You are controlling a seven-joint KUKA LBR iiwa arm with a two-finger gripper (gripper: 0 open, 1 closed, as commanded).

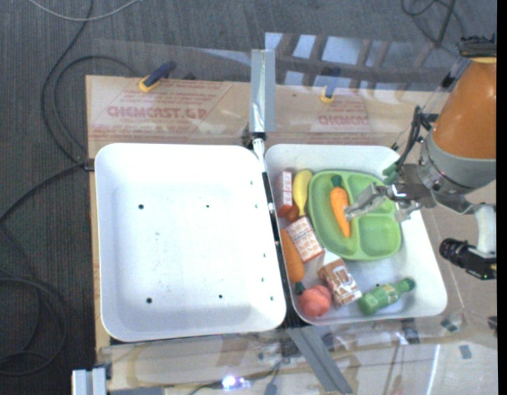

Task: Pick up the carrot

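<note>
The carrot (340, 209) lies lengthwise in a green divided tray (385, 239) in the right bin (426, 282), its green top toward the far end, tip pointing near. The claw (357, 207) sits just to the right of the carrot, low over the tray, its two thin fingers spread in a released state with nothing between them; their tips look to be beside the carrot or just touching its right flank, not straddling it. That is the main risk as I judge it: closing from here could pinch air or nudge the carrot sideways against the tray's left wall, and a descent slightly off could land a finger on the tray's raised divider and tip or drag the light tray. The carrot tapers, so a grip near the tip may squeeze it out. Room is tight on the left: a banana (301, 191) lies just beyond the tray's left rim, with a red-and-white packet (304, 239) and a second carrot-like orange piece (292, 260) pressed along the bin's left wall. Nearer the camera, a small carton (341, 282), a peach (316, 301) and a green bottle (385, 295) crowd the near edge. The open side is right and upward, where the arm comes in, and the left bin (188, 237) holds wide bare floor. A straight lift looks the safest exit.
</note>
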